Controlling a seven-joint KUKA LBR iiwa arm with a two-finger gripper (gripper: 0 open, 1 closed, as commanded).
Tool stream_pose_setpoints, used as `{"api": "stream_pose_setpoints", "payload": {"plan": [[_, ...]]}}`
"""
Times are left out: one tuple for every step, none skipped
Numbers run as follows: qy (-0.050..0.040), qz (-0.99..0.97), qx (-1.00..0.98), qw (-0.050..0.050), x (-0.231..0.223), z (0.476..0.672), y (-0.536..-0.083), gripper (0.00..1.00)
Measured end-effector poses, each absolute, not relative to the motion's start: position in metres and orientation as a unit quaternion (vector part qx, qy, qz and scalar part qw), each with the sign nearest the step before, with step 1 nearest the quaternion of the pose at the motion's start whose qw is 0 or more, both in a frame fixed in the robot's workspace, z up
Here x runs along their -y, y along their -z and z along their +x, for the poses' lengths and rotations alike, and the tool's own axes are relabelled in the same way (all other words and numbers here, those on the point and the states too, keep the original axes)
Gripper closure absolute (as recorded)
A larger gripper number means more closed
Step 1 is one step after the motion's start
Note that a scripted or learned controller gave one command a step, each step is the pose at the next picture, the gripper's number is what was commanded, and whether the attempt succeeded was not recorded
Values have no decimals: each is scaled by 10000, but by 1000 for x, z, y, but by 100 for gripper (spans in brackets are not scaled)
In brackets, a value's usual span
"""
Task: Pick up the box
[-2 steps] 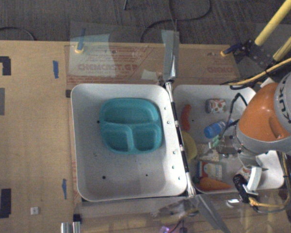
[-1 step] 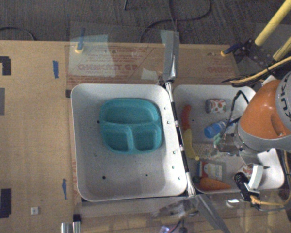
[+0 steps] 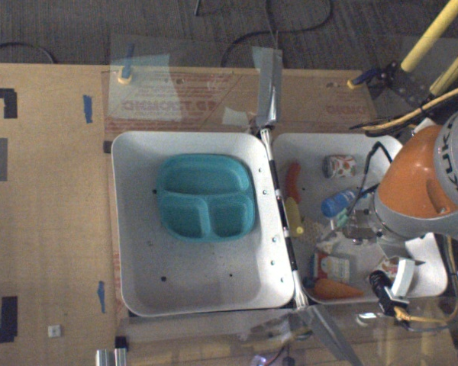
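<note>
A small white box (image 3: 340, 267) with red print lies in the right bin (image 3: 313, 145), near its front edge and beside an orange carrot (image 3: 337, 288). The arm comes in from the right, its orange band (image 3: 417, 183) over the bin's right side. My gripper (image 3: 358, 231) hangs low over the middle of the right bin, just above and behind the box. The wrist body hides where the gripper meets the objects, so I cannot make out contact with the box.
The right bin also holds a small can (image 3: 339, 165), a blue bottle (image 3: 340, 202), a red item (image 3: 292, 180) and a yellow item (image 3: 294, 216) along its left wall. A teal divided plate (image 3: 206, 197) lies in the left bin (image 3: 137, 265).
</note>
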State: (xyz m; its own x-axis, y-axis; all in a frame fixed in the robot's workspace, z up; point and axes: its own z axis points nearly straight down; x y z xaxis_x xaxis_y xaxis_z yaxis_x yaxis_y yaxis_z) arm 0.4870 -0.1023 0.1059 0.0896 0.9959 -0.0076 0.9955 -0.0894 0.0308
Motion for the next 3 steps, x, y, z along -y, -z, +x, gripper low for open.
{"api": "stream_pose_setpoints", "payload": {"plan": [[-98,7103,-7037,128,101,489,-97,0],[-120,7104,-7036,108,100,490,-107,100],[-119,7106,-7034,106,100,490,-107,0]]}}
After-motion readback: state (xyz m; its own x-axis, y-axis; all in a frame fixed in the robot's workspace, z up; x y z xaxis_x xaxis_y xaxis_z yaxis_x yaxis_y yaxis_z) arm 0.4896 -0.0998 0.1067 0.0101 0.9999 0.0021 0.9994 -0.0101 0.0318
